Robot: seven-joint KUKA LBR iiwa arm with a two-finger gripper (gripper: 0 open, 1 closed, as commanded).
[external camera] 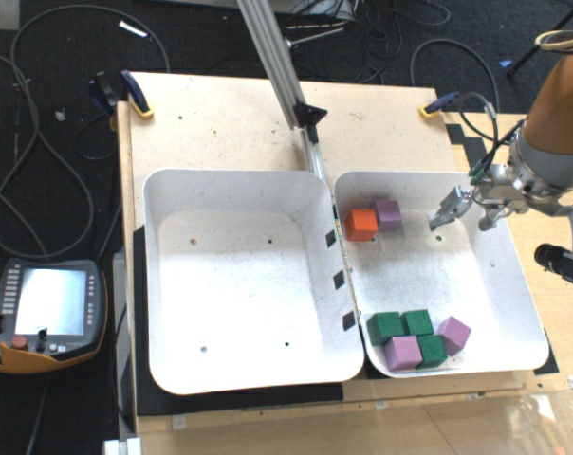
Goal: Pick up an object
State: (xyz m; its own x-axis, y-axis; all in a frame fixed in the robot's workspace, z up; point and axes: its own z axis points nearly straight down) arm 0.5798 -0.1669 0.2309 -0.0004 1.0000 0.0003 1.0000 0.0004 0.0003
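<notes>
In the right bin (500,254) an orange cube (363,223) and a purple cube (388,214) sit touching near the far left corner. A cluster lies at the near edge: three green cubes (405,328) with two purple cubes (403,352) (454,334) among them. My gripper (467,209) hangs over the bin's far right part, fingers spread apart with nothing between them. It is well to the right of the orange and purple pair.
The left bin (163,254) lies beside the right one. A metal pole (272,50) slants down to the divider between the bins. Yellow clamps (139,108) (431,111) hold the board's far corners. A teach pendant (45,311) rests at left.
</notes>
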